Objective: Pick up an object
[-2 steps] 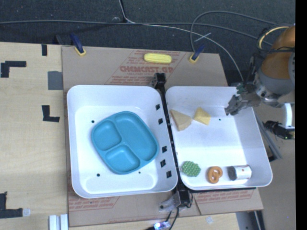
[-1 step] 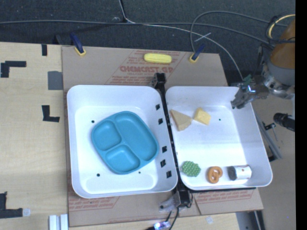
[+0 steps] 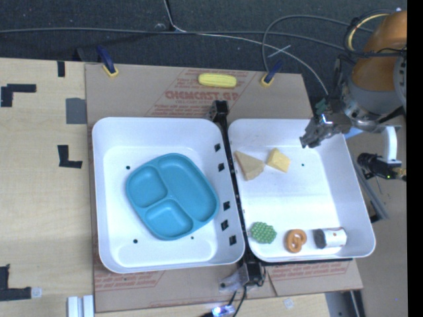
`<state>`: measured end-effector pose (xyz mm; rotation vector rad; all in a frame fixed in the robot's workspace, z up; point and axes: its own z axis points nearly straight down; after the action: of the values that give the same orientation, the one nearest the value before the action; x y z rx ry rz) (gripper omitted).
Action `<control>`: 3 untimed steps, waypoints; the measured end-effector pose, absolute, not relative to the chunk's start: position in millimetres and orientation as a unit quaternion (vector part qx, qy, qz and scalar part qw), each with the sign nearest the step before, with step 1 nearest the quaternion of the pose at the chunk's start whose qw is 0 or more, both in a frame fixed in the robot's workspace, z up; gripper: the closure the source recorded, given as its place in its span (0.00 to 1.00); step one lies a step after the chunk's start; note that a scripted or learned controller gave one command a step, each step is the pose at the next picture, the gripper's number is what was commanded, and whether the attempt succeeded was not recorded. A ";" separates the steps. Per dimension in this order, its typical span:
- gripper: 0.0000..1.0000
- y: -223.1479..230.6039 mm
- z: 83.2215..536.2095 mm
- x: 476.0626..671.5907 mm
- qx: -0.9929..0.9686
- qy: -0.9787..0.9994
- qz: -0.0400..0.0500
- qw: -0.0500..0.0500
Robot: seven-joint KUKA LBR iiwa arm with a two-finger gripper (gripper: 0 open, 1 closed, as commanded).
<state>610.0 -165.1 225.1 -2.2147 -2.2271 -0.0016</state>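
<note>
Looking for something to pick up, and finding five small things lying loose in the right bin. Seeing a yellow wedge and a tan wedge just beside each other near the far side of that bin. Seeing a green ball, an orange ring and a black and white tube lined up along the near side. Guessing at the reason for the loose spread: leaving room around each thing, so making a grab from above easier.

Counting: two wedges, one ball, one ring, one tube.

Watching the hand hanging over the far right corner of the right bin, near the yellow wedge but apart from it. Pinching nothing, by the look of it. Trying to tell whether spread or pressed together, and not managing, with the hand being dark and small here. Guessing at a wedge as the closest pick, with the reach not yet made.

Moving outward, seeing one blue plate with three dips lying flat in the left bin. Counting two white bins, sitting side by side and touching, probably for moving things from one to the other.

Seeing both bins resting on a cardboard sheet on the counter. Counting two clamps pinching the far edge of the sheet, likely keeping it from sliding. Spotting one yellow thing lying on the sheet behind the bins.
</note>
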 end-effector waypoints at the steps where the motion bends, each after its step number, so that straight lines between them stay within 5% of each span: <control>1: 1.00 -115.5 232.6 609.5 -0.705 -0.709 0.000 0.001; 3: 1.00 -8.6 230.8 610.2 -0.705 -0.710 0.000 0.001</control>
<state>610.2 -8.6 230.8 -2.2127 -2.2284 -0.0013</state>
